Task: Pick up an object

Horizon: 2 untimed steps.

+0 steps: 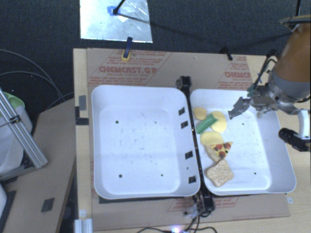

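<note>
The right bin (272,149) holds several toy foods along its left side: a small yellow round piece (199,113), a green piece (206,123), a yellow disc (219,122), another yellow piece (211,138), a pizza slice (221,149) and a tan cracker-like toast (220,173). My gripper (236,108) hangs above the back of this bin, just right of the yellow disc and apart from it. Nothing shows between its fingers. The grey wrist and orange band reach in from the upper right.
The left bin (141,144) sits beside it, joined by a black divider with clips (190,130). Both rest on a cardboard sheet (146,64). A metal plate (115,13) lies behind. An aluminium frame (19,130) stands at far left.
</note>
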Available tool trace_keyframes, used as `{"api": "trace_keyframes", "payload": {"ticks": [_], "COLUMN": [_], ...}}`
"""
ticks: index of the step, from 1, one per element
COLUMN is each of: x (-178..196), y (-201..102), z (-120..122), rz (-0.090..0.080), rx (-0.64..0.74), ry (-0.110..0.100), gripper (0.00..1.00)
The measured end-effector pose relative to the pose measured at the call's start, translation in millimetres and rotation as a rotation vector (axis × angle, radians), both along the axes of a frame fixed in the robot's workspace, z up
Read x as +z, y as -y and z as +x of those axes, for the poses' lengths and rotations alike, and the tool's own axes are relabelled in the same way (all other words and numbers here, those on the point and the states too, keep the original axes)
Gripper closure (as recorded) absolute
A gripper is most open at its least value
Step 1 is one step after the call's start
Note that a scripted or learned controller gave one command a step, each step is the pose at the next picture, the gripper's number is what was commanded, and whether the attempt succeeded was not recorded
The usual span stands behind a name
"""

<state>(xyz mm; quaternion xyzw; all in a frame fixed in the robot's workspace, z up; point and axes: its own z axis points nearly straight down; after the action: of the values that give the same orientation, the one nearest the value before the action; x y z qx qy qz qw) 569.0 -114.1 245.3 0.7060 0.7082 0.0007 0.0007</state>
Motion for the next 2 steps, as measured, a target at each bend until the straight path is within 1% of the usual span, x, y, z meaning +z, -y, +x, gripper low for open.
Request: {"api": "trace_keyframes", "payload": {"ticks": [1,2], "x": [-156.9,-157.9], "y": [8.2,-30.7], "z": [-38.4,-7.2], "rz": [0.003,-0.003], "rx": [-0.006,0.002], "ry": [-0.010,0.012], "gripper": [0.00,0.00]}}
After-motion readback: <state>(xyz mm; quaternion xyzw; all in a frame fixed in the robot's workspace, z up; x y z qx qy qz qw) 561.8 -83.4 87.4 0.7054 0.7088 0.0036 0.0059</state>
